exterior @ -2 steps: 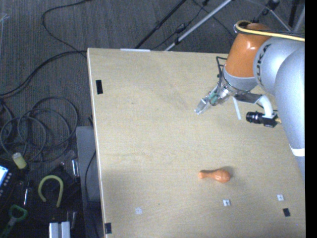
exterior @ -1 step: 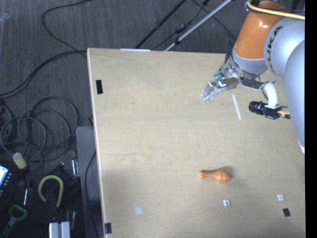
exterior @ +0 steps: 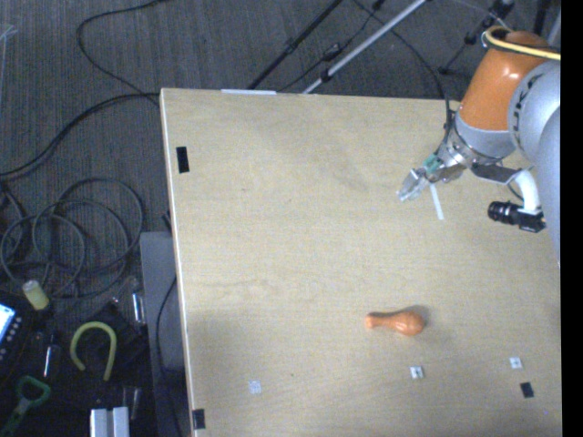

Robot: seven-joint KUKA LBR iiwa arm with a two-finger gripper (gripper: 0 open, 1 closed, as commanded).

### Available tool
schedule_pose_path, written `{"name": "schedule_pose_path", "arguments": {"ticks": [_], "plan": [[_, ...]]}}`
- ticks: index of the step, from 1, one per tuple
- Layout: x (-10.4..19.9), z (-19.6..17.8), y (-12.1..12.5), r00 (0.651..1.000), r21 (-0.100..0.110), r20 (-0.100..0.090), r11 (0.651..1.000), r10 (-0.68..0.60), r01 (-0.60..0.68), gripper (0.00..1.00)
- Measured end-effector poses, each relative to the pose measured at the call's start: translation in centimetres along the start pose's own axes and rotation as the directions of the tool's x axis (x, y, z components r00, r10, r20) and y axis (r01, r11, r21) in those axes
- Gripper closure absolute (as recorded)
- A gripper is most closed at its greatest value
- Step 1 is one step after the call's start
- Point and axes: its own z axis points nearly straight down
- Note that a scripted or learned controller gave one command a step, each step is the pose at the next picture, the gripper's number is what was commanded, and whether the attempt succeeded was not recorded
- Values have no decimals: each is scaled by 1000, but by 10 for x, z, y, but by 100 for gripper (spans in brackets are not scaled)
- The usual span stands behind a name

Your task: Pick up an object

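Note:
An orange, pear-shaped object [exterior: 397, 322] lies on its side on the tan bench top [exterior: 291, 226], toward the lower right, with its narrow end pointing left. My gripper [exterior: 421, 202] hangs at the upper right of the bench, well above and slightly right of the orange object. Its two pale fingers [exterior: 408, 188] are spread, and nothing is between them. Behind it, the grey arm with the orange band [exterior: 496, 94] comes in from the right edge.
Small square markers [exterior: 416, 371] sit near the bench's lower right corner, and a black tag [exterior: 183, 159] is near its left edge. Cables and tools [exterior: 82, 335] lie on the floor to the left. Stand legs [exterior: 383, 25] cross the floor beyond the far edge.

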Motion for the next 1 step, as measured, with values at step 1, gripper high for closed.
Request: {"name": "schedule_pose_path", "arguments": {"ticks": [1], "plan": [[33, -48, 14, 994, -2, -2, 994, 105, -105, 100]]}}
